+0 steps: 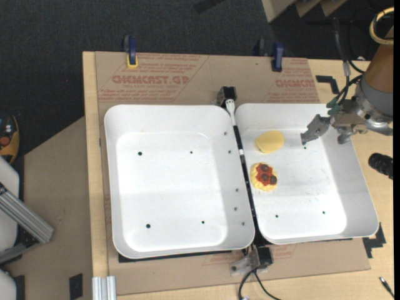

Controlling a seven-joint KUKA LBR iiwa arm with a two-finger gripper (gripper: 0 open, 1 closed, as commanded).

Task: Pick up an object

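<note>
Cable (250,280) and small black clamp (259,258) at the near edge of the worktop (94,186), at the seam between the two bins. A metal rail (25,220) lies at an angle off the worktop's near left corner.

Left bin (125,230): white, shallow, four dark dots on its floor. Right bin (350,224): same make, touching the left bin along a dark centre strip (240,161).

In the right bin, near the centre strip, a small yellow piece with red and dark topping (264,176) lies flat on the floor. Just beyond it, apart but close, a plain pale yellow disc (270,142), also flat. Both sit in the left half of that bin.

Claw (327,130): over the far right part of the right bin, well to the right of the yellow disc. Fingers (312,132) spread apart, nothing between them. One dark finger points toward the disc; the other sits closer to the bin's right rim. Grey wrist (375,108) above and to the right, with an orange band (382,74) above it; black cables (342,55) trail along the arm.

Far side: brown board (187,74) with red lettering under the bins, held by two blue clamps (130,50) (277,56) at its far edge. A black clamp (227,95) sits at the far end of the centre strip. Dark carpet (94,11) beyond.
</note>
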